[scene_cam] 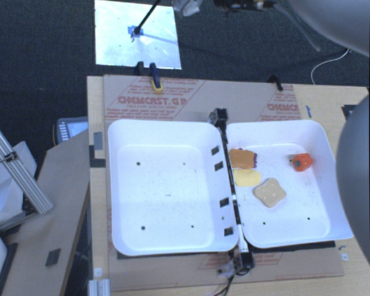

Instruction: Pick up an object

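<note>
- The right bin (324,144) holds four small things, all lying flat on its white floor; the low walls keep them from sliding off the bench.
- An orange-brown piece (243,158) lies close to the wall between the two bins; a flat yellow piece (247,177) lies just under it, and the two touch or nearly touch.
- A tan piece like a slice of bread (270,192) sits just beside the yellow one, lower and to the right in the view; these three are bunched up, so grabbing one may bump the others.
- A small orange-red thing (300,162) sits well apart from the bunch; I think it is the easiest pick, because it has bare floor all around it.
- The left bin (162,185) shows only its bare white floor; it looks like the place to drop things later.
- The grey arm (354,167) is a big blur at the right side, high above the bins; nothing in the bins is touched by it.
- A pale blurry shape at the top edge may be the gripper (188,7); I cannot tell if it is clenched or let go, and I see nothing held in it.
- The pick is not yet begun; the arm must first come down over one thing.
</note>
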Controlling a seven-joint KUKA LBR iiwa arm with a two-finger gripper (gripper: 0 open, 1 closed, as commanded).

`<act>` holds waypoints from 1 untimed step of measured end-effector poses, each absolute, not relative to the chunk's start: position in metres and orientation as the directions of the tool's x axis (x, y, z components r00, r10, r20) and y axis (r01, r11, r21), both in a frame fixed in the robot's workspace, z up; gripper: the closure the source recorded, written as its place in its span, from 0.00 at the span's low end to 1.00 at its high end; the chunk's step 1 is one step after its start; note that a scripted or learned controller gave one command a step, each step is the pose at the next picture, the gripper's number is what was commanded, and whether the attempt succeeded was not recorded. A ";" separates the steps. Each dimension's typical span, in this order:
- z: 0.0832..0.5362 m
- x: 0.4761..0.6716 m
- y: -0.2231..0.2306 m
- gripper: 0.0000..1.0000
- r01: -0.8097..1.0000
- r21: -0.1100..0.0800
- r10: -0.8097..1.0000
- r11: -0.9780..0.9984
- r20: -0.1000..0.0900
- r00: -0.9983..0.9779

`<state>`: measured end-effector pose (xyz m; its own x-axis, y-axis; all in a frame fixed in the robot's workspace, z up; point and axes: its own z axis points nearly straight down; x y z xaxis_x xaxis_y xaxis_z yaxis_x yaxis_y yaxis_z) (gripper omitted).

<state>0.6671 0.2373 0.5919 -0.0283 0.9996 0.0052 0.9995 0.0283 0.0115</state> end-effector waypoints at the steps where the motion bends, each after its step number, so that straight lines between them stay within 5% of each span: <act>1: 0.591 0.667 0.237 0.00 1.000 0.011 1.000 0.029 0.005 -0.029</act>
